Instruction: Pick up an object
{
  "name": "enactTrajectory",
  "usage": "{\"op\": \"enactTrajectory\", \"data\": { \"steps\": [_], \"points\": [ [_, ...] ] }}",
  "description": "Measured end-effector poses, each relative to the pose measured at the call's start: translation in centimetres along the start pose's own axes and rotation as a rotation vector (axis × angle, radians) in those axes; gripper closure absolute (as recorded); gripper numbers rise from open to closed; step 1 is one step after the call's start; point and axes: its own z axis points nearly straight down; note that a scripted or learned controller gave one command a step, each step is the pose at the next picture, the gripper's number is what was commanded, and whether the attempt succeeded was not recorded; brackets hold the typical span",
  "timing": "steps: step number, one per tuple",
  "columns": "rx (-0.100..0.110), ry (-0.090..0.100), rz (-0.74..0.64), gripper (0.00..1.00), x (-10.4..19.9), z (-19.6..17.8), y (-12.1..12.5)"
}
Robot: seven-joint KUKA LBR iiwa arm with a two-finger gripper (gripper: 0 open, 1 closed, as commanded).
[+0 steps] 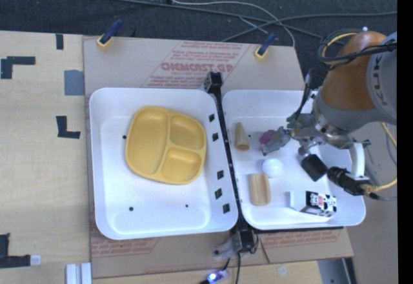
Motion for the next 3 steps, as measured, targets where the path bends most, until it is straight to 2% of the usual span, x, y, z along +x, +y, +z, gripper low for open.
{"op": "enactTrajectory", "data": {
  "steps": [1, 2, 3],
  "points": [
    [-0.013, -0.002, -0.003, 0.00, 0.0, -0.7, 0.3],
    [-0.007, -0.001, -0.003, 0.00, 0.2, 5.8, 0.4],
    [-0.014, -0.003, -0.003, 0.00, 0.2, 9.7, 0.4]
  ]
}}
